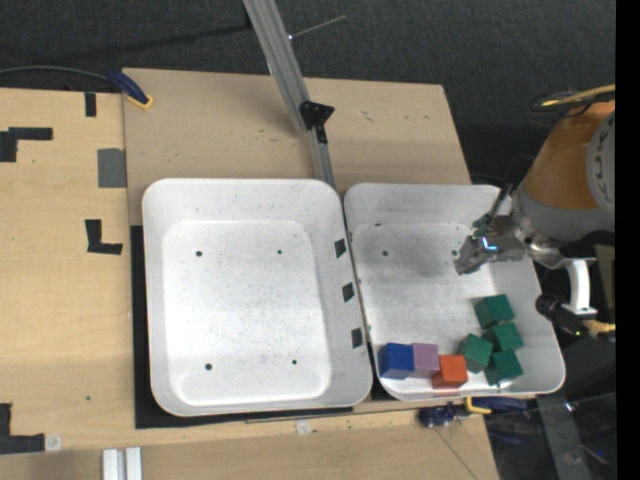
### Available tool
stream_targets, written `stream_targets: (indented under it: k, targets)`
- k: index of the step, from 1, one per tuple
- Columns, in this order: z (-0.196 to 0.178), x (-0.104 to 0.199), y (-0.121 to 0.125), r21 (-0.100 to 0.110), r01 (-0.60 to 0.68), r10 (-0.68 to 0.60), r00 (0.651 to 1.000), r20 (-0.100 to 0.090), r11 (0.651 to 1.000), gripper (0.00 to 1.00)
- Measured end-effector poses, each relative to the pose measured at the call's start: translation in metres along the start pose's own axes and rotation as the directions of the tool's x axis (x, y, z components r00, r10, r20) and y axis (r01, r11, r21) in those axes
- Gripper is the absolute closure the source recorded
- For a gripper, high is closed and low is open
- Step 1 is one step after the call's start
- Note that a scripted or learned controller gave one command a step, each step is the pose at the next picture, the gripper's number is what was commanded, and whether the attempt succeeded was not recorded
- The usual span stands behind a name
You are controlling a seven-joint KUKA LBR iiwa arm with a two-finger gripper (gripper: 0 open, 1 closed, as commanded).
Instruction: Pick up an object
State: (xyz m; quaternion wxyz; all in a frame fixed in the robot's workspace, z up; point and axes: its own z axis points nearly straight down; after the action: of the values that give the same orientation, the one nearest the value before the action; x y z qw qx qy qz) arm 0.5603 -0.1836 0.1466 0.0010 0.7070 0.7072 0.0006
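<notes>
From my seat I see two white bins side by side on the bench. The left bin (245, 293) holds no objects I can make out. The right bin (420, 218) carries all the blocks, bunched toward its five o'clock corner: one blue block (397, 359), one lilac block (425, 356) touching it, one orange block (452, 370) just beside that, and four green blocks (496, 336) stacked loosely along the bin's right wall. The gripper (472, 256) hangs over the right bin at about two o'clock, above bare floor, apart from the blocks. I cannot tell whether its fingers are spread or closed.
</notes>
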Motion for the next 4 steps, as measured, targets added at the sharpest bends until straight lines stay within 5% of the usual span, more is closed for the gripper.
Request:
stream_targets:
  k: [2, 4]
  targets:
    - [-0.092, 0.01, 0.003, -0.002, 0.002, -0.002, 1.0, 0.001, 1.0, 1.0]
    - [-0.072, 0.12, 0.007, 0.004, 0.006, -0.006, 1.0, -0.002, 1.0, 1.0]
